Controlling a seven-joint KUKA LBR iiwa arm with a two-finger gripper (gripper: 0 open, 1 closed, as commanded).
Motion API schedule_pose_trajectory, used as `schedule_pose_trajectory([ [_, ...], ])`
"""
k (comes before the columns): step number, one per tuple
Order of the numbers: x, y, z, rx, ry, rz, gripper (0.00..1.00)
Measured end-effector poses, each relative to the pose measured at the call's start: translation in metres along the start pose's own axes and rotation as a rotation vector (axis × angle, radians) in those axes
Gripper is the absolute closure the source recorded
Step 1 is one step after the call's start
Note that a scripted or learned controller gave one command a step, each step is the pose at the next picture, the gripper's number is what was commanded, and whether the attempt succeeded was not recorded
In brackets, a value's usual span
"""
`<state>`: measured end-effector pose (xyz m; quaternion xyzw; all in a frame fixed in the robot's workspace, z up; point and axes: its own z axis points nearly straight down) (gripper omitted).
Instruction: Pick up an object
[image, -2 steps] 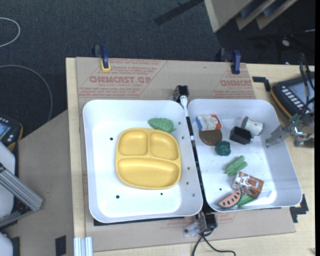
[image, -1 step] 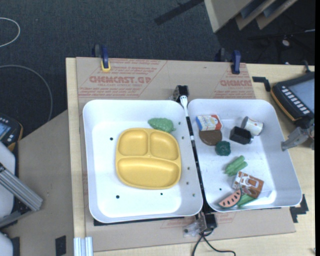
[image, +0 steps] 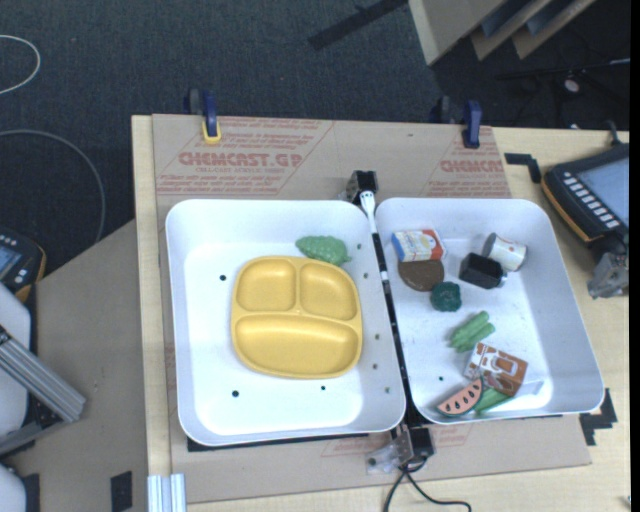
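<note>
Left bin (image: 190, 330): yellow divided plate (image: 296, 316), green leaf (image: 322, 248) touching it. Right bin (image: 560, 300): small carton (image: 417, 244), watermelon slice (image: 460, 399), perhaps a broccoli floret (image: 445, 295). Jaws' state cannot be told.

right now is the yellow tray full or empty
Empty: all three compartments of the yellow tray show bare yellow. The green leafy piece lies just outside its rim.

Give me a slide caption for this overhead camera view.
Yellow three-compartment plastic plate in left white bin; small toy foods in right white bin.
</note>
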<state>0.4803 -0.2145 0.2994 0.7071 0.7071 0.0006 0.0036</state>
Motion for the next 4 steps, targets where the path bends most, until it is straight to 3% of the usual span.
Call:
schedule_pose_trajectory([
  [1, 0.068, -0.002, 0.055, 0.013, 0.01, -0.007, 1.0],
  [2, 0.149, 0.001, -0.026, -0.004, 0.006, -0.011, 1.0],
  [3, 0.2, 0.001, -0.082, -0.003, 0.005, -0.007, 1.0],
  [4, 0.288, 0.0, -0.126, 0.0, 0.008, -0.011, 1.0],
])
